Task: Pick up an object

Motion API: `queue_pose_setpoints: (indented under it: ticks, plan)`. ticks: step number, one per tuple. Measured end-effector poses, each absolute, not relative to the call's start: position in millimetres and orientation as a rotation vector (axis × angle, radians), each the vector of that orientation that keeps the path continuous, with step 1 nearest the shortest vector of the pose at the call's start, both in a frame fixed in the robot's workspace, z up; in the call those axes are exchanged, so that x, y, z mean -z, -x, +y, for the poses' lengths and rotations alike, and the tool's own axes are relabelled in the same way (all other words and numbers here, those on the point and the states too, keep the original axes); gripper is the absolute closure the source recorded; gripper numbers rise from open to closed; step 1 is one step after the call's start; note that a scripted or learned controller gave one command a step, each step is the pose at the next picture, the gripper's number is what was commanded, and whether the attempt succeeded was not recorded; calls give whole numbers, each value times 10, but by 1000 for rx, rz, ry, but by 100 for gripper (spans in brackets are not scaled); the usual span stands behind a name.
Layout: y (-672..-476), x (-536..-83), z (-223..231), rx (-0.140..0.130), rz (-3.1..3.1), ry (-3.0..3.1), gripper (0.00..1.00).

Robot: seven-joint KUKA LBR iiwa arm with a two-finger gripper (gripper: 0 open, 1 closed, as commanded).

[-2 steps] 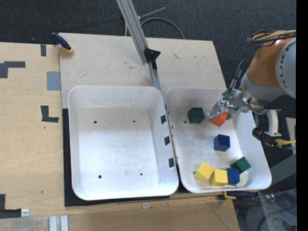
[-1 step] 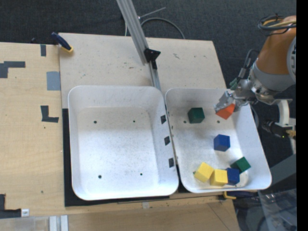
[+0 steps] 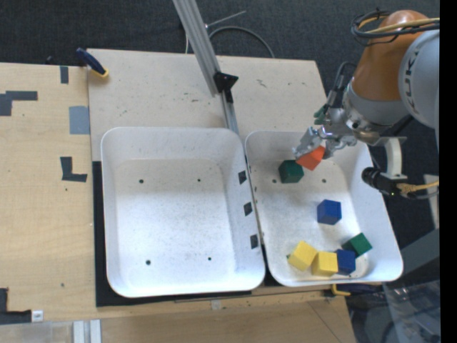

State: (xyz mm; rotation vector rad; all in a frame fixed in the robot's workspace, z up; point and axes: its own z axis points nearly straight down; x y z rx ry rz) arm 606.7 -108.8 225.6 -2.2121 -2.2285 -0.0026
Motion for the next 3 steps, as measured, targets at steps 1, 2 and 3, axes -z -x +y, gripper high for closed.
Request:
queue_pose_setpoints:
  ticks: [1, 2, 3]
  plan:
    - [-6138, -2325, -621, 1, -2227, 2213, 100]
    - [-6167, -2211, -53, -2, -2226, 2211, 100]
    - [-6286, -2309, 471, 1, -2228, 2212, 100]
